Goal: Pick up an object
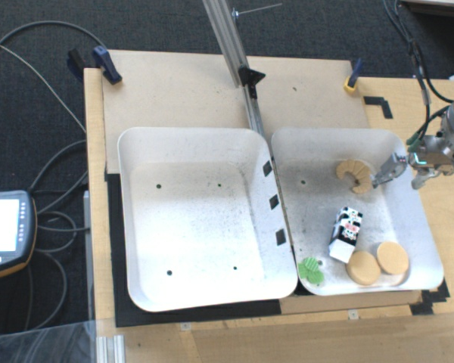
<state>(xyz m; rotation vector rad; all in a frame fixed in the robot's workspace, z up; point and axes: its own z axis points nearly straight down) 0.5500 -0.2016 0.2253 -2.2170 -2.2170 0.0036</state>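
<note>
The right bin [303, 146] holds a tan arch-shaped wooden piece [353, 174], a small black-and-white box [346, 233], two tan wooden discs [365, 268] [393, 258] and a small green item [312, 271] at the front left corner. My gripper [402, 175] reaches in over the bin's right rim, just right of the arch piece. Its fingers stand apart with nothing between them, and the left fingertip [383, 175] is close to the arch piece.
The left bin [136, 157] sits beside the right one, with a raised divider between them. A slanted metal bar [231, 36] runs from the top down to the bins' shared edge. Clamps sit at the board's back corners.
</note>
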